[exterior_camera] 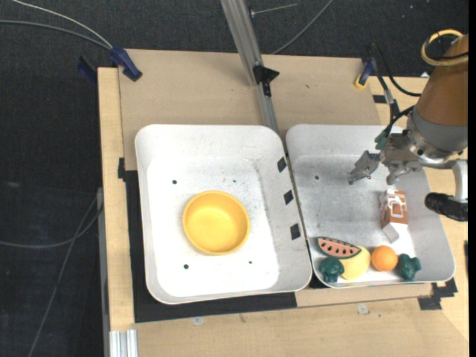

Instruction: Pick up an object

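Now hovering over the far part of the right bin (327, 147), gripper (381, 168) spread wide with nothing between the fingers. Nearest target the small brown-and-white carton (394, 207), lying just nearer and to the right, apart from the watermelon slice (339, 247), lemon (356, 263) and orange (384, 259) crowded at the near edge. Better to centre over the carton, straddle its narrow sides, descend straight and close gently.

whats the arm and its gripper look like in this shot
The arm enters from the right as a thick rounded body with a broad orange band and a pale grey ring below it. A yellow cable loops above it, and a black one runs along its left side. The gripper is grey metal with two slim fingers.
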`<control>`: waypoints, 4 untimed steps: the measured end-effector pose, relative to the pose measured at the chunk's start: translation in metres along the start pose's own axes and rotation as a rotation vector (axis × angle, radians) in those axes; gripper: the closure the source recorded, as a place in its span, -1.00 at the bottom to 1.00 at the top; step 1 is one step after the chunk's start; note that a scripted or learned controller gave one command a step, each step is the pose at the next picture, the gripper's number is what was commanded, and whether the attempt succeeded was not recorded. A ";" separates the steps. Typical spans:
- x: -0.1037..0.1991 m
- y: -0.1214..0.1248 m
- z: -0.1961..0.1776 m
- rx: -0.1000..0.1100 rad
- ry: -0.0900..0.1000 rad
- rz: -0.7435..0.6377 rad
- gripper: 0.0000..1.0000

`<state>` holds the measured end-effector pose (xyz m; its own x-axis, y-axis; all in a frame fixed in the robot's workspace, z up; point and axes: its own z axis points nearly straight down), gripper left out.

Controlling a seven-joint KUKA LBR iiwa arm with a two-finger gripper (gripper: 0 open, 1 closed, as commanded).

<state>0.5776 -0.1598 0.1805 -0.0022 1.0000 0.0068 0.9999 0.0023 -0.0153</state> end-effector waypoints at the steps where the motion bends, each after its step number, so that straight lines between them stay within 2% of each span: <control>1: -0.002 0.001 0.043 -0.001 0.000 0.003 -1.00; 2: -0.001 0.000 0.088 0.001 0.001 0.003 -1.00; 3: -0.001 0.002 0.072 -0.008 0.001 0.003 1.00; 4: -0.003 0.003 0.027 -0.021 -0.007 0.002 1.00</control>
<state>0.5799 -0.1623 0.1533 -0.0003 1.0000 -0.0006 1.0000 0.0003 0.0062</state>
